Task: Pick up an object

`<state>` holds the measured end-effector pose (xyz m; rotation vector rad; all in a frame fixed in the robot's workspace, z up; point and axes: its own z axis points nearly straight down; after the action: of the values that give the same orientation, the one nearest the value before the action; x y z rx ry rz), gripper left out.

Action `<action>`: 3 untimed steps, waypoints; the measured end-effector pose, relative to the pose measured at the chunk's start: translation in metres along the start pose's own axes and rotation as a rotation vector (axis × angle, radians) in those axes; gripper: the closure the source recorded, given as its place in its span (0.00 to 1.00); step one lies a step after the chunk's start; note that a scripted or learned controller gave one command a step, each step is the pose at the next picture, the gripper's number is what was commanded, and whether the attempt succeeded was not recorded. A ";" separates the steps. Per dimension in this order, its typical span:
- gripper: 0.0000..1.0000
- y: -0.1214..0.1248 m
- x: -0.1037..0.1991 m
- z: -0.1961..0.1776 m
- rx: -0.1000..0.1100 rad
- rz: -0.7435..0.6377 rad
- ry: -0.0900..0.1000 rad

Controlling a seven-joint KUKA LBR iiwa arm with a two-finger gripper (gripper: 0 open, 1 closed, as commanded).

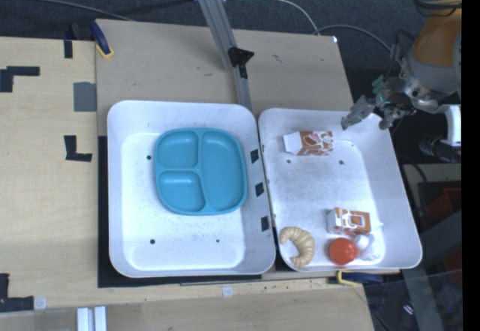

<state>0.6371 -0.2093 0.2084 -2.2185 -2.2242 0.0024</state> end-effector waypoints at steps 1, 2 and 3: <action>0.00 0.000 0.000 0.000 0.000 0.000 0.000; 0.00 -0.011 0.003 0.052 0.005 0.000 0.001; 0.00 -0.017 0.010 0.114 0.007 0.000 0.002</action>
<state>0.6194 -0.1998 0.0941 -2.2145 -2.2198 0.0078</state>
